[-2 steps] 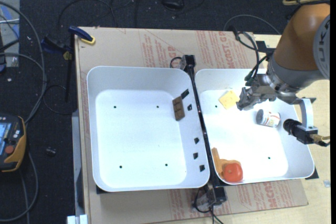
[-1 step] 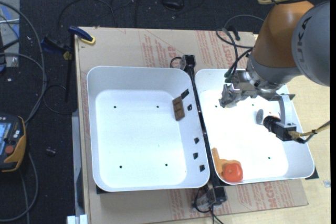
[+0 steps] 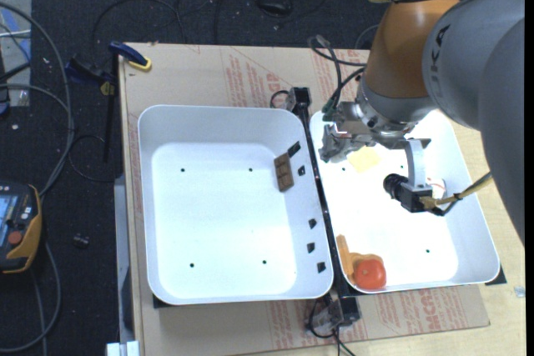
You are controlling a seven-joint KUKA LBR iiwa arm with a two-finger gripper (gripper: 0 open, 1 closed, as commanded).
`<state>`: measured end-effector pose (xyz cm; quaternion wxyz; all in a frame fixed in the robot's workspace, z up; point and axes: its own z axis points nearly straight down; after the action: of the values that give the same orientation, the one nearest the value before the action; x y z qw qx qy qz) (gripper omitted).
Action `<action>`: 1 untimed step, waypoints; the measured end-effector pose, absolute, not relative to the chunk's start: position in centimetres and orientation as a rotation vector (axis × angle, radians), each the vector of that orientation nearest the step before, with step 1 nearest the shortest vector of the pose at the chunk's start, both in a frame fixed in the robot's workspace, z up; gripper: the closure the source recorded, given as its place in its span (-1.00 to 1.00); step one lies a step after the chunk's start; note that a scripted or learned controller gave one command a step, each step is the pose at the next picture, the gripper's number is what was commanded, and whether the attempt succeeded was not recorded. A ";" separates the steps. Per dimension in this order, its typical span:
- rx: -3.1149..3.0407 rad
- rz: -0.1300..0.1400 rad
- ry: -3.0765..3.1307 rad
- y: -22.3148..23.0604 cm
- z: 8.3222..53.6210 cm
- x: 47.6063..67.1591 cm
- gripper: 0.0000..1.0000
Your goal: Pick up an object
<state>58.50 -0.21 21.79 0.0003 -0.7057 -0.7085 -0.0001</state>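
Jaws [image 3: 340, 139] state can't tell; one yellow square [image 3: 364, 160] just beside, one tomato [image 3: 369, 272] well below, one brown block [image 3: 284, 171] left.

Red lettering on cardboard sheet [image 3: 250, 71] under bins; too faint to read.

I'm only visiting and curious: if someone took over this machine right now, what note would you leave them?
Hand: low at the far end of the right bin, beside the pale yellow piece; nothing visibly gripped.
Things: red-orange toy in that bin's near corner; brown block against the left bin right wall.
Done: nothing lifted yet.
Left: grasp one object and raise it.
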 end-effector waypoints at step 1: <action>-2.218 -0.001 -2.225 3.9 21.9 59.8 1.00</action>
<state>59.80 3.92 21.90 0.0000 -0.7061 -0.7081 -0.0003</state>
